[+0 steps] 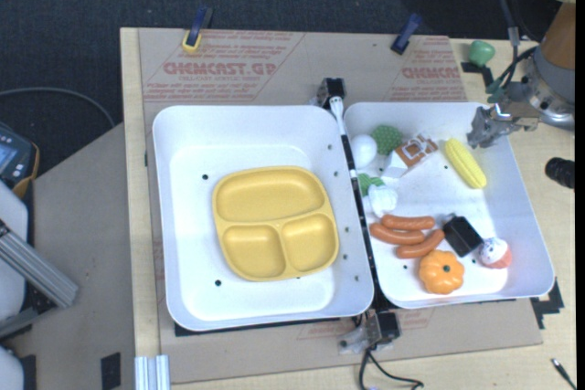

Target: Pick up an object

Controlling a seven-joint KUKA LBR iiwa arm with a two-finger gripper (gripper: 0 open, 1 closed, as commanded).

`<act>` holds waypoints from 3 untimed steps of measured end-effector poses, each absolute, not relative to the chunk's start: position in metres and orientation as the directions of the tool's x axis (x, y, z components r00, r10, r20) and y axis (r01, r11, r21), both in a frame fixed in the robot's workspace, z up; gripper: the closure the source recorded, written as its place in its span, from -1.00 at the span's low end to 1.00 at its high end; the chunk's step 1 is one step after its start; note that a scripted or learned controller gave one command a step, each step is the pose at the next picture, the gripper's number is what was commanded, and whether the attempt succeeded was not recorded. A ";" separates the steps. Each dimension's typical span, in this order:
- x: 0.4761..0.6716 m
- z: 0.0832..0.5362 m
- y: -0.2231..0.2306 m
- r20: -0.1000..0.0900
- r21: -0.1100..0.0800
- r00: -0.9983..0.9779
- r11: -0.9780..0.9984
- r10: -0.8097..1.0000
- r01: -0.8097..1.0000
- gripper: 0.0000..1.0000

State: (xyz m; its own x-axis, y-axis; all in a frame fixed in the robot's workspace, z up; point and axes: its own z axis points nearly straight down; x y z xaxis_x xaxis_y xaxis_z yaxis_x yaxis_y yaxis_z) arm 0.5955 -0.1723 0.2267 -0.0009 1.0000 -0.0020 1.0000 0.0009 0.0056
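We see the two shallow white plastic bins side by side on a bench covered with brown printed cardboard (pixel 274 59). The left bin (pixel 183 142) carries a yellow three-compartment plastic tray (pixel 274 222) lying flat near its middle. The right bin (pixel 521 196) bears the toys: a yellow plastic corn cob (pixel 465 163) lies at a slant in the upper part, a green broccoli-like piece (pixel 388 138) sits near the top left with a white rounded piece (pixel 364 148) just beside it and a small brown-and-white block (pixel 417 151) to its right. Lower down, a cluster of orange-red toy sausages (pixel 407 233) lies beside a black rectangular block (pixel 462 236), with an orange toy pumpkin (pixel 441 272) near the front rim and a small white-and-red toy (pixel 494 255) at the right. The grey arm's two-finger gripper (pixel 484 131) hangs over the upper right corner of the right bin, just above and to the right of the corn cob, apart from it; nothing lies between its fingers, and we cannot tell whether they are spread or closed. A blue clamp (pixel 406 34) and a yellow-and-blue clamp (pixel 195 30) pin the cardboard's far edge.
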 end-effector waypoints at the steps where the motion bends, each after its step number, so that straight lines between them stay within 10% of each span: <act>1: 0.575 0.234 -0.116 0.002 -0.003 -0.005 0.005 1.000 1.000 1.00; 3: 0.545 0.216 -0.013 0.003 -0.005 -0.005 0.005 1.000 1.000 1.00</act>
